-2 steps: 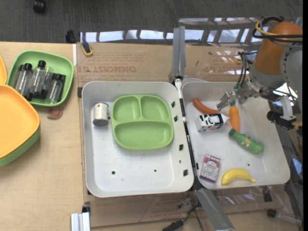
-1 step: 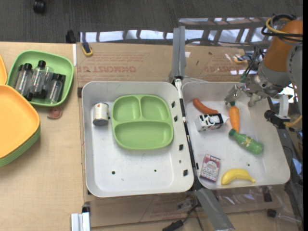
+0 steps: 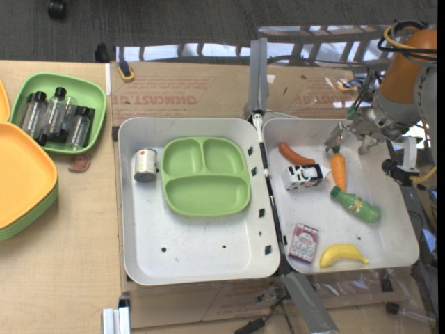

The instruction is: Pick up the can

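While the gripper (image 3: pixel 350 136) hangs over the far edge of the right bin (image 3: pixel 407 252), the can (image 3: pixel 145 165) lies well apart from it, on its side near the left edge of the left bin (image 3: pixel 201 270), just beside the green plate (image 3: pixel 206 175). Whether the hand is spread or pressed together cannot be told from here; it carries nothing that can be seen.

Plenty of risk ahead, by the look of it. The arm must cross the wall between the bins, and a low sweep could clip it. A can lying down may roll when touched, and the plate so close on one side leaves little room for a finger there.

Its long axis runs roughly front to back along the bin's left edge, one round end toward the far edge. A grip across the barrel looks the likelier bet.
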Controlling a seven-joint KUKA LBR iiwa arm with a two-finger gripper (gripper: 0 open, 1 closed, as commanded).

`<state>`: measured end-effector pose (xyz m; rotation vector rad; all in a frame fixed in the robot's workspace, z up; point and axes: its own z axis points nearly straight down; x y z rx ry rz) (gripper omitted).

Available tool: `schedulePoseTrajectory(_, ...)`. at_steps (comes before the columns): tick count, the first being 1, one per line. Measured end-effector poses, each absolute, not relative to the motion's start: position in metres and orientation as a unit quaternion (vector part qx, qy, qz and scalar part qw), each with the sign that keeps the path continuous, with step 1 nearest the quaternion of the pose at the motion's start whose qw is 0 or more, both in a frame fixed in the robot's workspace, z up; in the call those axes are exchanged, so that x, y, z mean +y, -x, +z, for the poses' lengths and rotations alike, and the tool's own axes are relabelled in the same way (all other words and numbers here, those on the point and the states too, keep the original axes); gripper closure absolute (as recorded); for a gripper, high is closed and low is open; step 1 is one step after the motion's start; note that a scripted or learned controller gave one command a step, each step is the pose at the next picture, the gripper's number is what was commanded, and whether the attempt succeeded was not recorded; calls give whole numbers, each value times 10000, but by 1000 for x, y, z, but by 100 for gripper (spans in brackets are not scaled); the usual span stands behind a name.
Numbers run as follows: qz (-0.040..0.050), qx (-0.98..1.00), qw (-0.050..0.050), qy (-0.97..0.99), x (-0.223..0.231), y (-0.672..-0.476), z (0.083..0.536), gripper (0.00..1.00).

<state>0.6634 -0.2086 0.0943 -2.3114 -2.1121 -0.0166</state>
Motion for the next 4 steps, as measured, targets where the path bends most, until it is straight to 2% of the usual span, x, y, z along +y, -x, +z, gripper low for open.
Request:
schedulePoseTrajectory(3,-52,-6744,53,7383,-209,-663,94,0)
schedulePoseTrajectory(4,2,-7520,3,6591,-211,-566,136,0)
